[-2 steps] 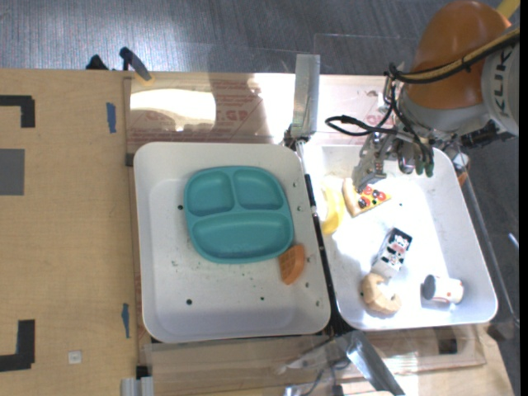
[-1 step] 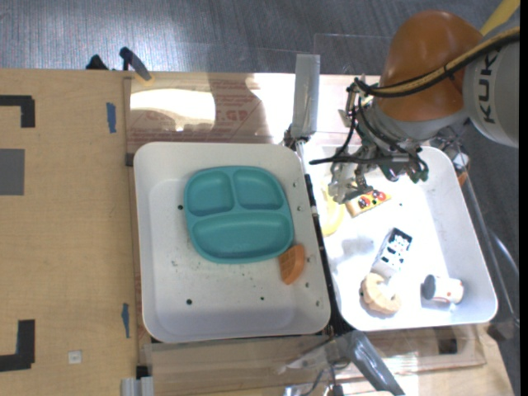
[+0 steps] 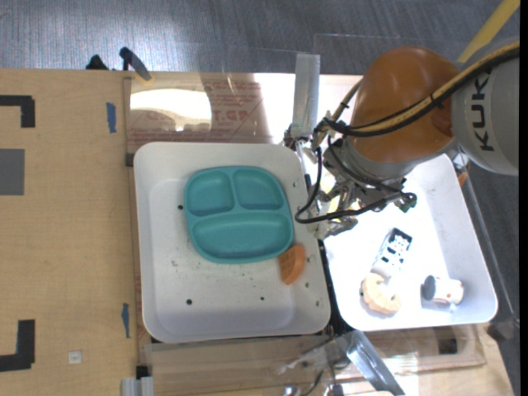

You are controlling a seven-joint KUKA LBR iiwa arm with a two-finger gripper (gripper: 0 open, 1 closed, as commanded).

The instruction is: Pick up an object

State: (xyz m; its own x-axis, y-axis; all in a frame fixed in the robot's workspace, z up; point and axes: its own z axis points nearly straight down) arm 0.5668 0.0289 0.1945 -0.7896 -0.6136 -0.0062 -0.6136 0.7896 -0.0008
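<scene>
Arm [image 3: 412,106] covers the upper-left part of the right bin [image 3: 474,246]; gripper fingers lost in the cable tangle beneath it, state unreadable. Arm's upper links run off the right edge. Small white object [image 3: 392,250] below the arm: too small to identify.

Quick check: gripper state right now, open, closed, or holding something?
Gripper: cannot be told; it sits under the arm's wrist, over the divide between the two bins.
</scene>
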